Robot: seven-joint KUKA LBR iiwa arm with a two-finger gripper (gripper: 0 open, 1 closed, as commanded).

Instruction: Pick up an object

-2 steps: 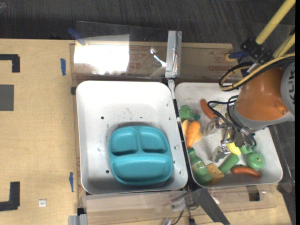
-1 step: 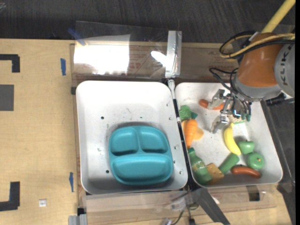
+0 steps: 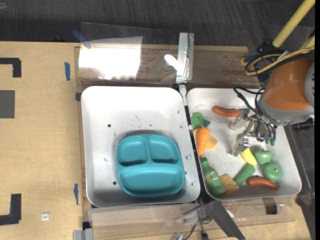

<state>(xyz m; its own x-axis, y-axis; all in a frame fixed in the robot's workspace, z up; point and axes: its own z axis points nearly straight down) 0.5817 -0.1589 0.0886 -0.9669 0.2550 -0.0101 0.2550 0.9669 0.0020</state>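
One yellow toy piece [image 3: 248, 157] lay right of frame centre under the gripper [image 3: 250, 136]; its grip state was unreadable; the piece looked light, rigid, best pinched across.

Teal divided tray [image 3: 149, 165] in left bin [image 3: 95, 109]

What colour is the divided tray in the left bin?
Teal, seen in the camera view: tray in the left bin.

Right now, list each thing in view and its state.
pincer: low in the right bin, above the yellow piece
divided teal plate: lying flat in the left bin
carrot: lying by the right bin's left wall
yellow piece: loose on the bin floor
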